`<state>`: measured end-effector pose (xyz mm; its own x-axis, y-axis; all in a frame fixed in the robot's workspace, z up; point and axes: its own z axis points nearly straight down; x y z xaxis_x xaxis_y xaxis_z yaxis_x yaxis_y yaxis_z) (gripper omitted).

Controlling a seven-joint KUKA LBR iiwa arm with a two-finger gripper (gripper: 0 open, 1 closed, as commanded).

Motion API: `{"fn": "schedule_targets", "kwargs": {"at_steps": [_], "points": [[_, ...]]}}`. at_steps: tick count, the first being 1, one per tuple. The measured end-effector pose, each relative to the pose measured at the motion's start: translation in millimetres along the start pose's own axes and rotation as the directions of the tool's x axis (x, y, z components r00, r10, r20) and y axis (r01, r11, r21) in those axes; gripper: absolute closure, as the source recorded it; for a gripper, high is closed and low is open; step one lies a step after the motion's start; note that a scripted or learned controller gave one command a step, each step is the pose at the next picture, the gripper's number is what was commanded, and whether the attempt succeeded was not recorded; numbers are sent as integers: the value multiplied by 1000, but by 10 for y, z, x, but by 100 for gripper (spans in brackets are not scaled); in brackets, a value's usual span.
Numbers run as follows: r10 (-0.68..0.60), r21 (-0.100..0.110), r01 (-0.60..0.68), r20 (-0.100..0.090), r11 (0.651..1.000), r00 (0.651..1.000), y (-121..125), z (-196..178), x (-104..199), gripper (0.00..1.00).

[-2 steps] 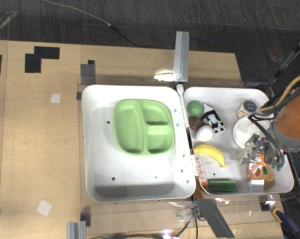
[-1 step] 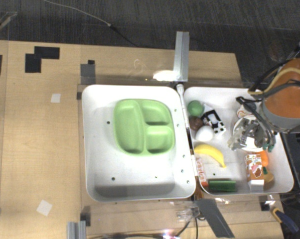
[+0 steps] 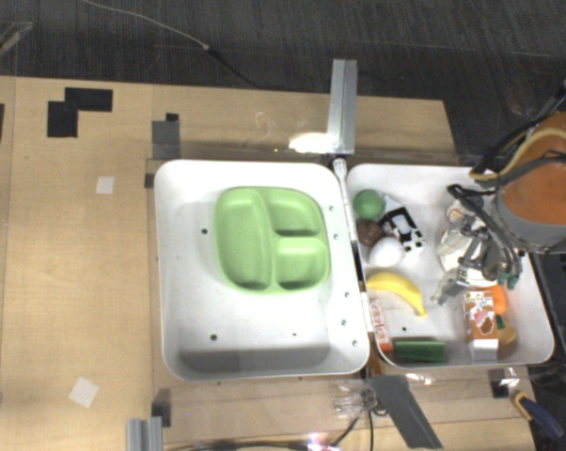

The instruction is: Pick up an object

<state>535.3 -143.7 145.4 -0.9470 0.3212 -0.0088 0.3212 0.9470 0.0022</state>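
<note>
My gripper [image 3: 458, 275] hangs over the right bin [image 3: 537, 346], between the banana [image 3: 399, 291] to its left and the orange juice carton [image 3: 483, 321] just to its lower right. The grey arm with its orange band [image 3: 546, 191] reaches in from the right. Also in this bin are a green ball [image 3: 368, 203], a black-and-white toy [image 3: 401, 227], a white egg-shaped thing [image 3: 385, 252], a dark green block [image 3: 419, 350] and a small red item [image 3: 377, 327] by the left wall. I see nothing held in the gripper.
The left bin [image 3: 184, 252] holds a light green divided tray [image 3: 269, 238]. A metal post [image 3: 343, 111] stands at the back between the bins. Cables [image 3: 480, 172] hang off the wrist near the right bin's back wall.
</note>
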Motion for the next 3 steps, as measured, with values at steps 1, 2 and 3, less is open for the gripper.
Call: {"fn": "schedule_targets", "kwargs": {"at_steps": [1, 2, 3], "points": [[143, 0, -143, 2, 990, 990, -435, 503, 268, 0], [138, -1, -138, 10, 990, 990, -424, 387, 243, 100], [239, -5, -239, 5, 971, 971, 479, -381, -437, 100]]}}
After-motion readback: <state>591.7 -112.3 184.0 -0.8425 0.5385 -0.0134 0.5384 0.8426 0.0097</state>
